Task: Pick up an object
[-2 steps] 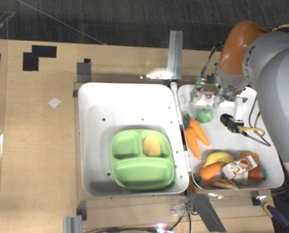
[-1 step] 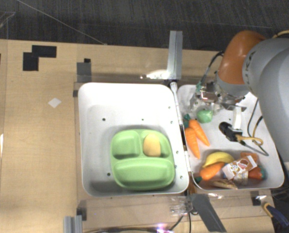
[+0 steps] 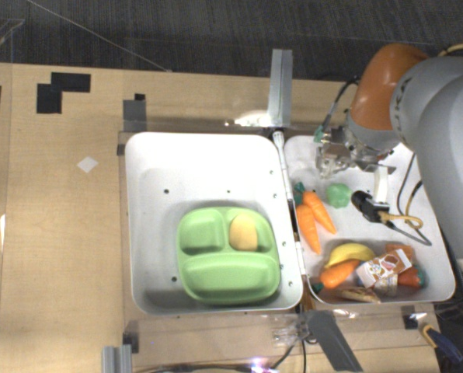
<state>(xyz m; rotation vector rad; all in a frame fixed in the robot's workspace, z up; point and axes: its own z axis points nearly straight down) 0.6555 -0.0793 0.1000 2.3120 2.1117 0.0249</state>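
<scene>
Bench (image 3: 53, 231): pale wood, bearing both bins side by side.
Left bin (image 3: 138, 208): white and shallow, holding a green divided plate (image 3: 228, 274) in its lower half.
Yellow fruit (image 3: 245, 231): rounded, sitting in the plate's upper right compartment (it may be a lemon, though the surface is too soft to tell).
Right bin (image 3: 301, 158): white, with its things gathered along the left wall and the lower end.
Carrot pair (image 3: 313, 217): two orange carrots lying close together and slanted, just beside the wall shared with the left bin, their green tops pointing up the view.
Small green object (image 3: 338, 195): pale green, right of the carrot tops and just below the gripper in the view; too blurred to name.
Gripper (image 3: 336, 164): poised over the upper part of the right bin, near the small green object; whether it is open or closed cannot be told from this angle, and contact with anything cannot be made out.
Banana (image 3: 350, 252): yellow, curved, below the carrot pair.
Third carrot (image 3: 339, 273): orange, touching the banana's underside.
Printed packet (image 3: 379, 270): white and orange, just right of the third carrot, at the bin's lower end.
Arm (image 3: 441, 107): grey, reaching in from the right, with its orange band (image 3: 379, 84) above the wrist.
</scene>
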